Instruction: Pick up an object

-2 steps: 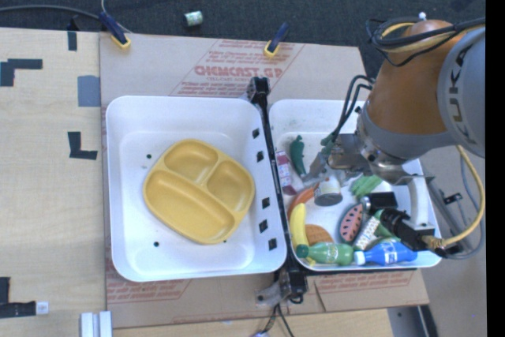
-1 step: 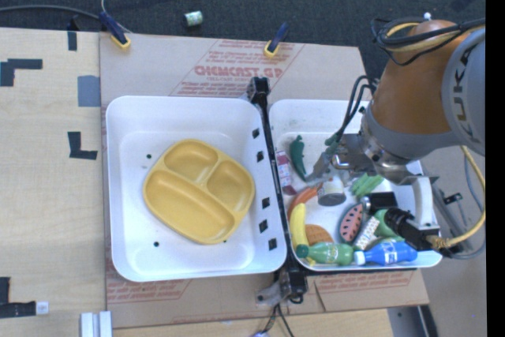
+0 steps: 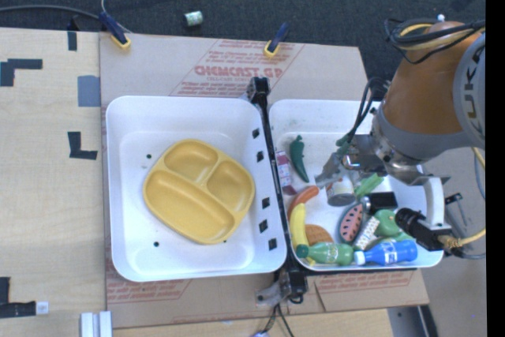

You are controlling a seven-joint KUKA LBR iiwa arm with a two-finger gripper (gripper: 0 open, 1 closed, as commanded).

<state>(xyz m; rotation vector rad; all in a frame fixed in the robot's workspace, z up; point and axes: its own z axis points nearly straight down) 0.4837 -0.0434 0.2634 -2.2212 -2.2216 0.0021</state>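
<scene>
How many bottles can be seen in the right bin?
2. The blue bottle lies at the near edge toward the right corner, and the green bottle lies just left of it. The arm covers part of the bin, so others may be hidden.

2 white bins [image 3: 126, 193], 1 yellow tray [image 3: 199, 191], 2 bottles [image 3: 387, 253].

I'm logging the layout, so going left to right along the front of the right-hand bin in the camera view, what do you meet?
Yellow banana → green bottle → watermelon slice → blue bottle. The gripper sits farther back, above this row.
</scene>
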